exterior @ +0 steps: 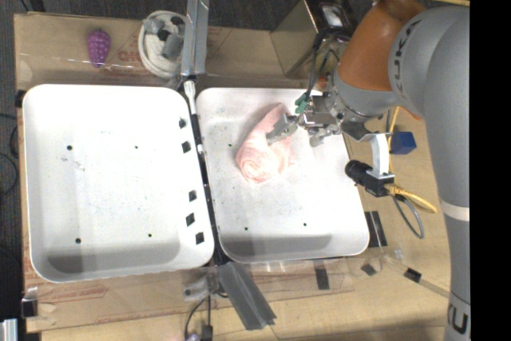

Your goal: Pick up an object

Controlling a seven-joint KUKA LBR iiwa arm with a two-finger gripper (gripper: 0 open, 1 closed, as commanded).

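Where the two white bins meet: pink rolled cloth (262,149) lying in the right bin (335,231), toward its upper middle. Gripper (294,128) low over the upper right end of the cloth, fingers spread narrowly, one tip touching the fabric; whether any fabric is pinched, impossible to tell. Left bin (48,172) alongside; purple object (98,46) on the bench beyond it.

- A rolled cloth (262,149) lies in the right bin (319,239), toward its far side.
- The gripper (297,126) sits at the cloth's right end.
- The left bin (48,251) lies beside it.
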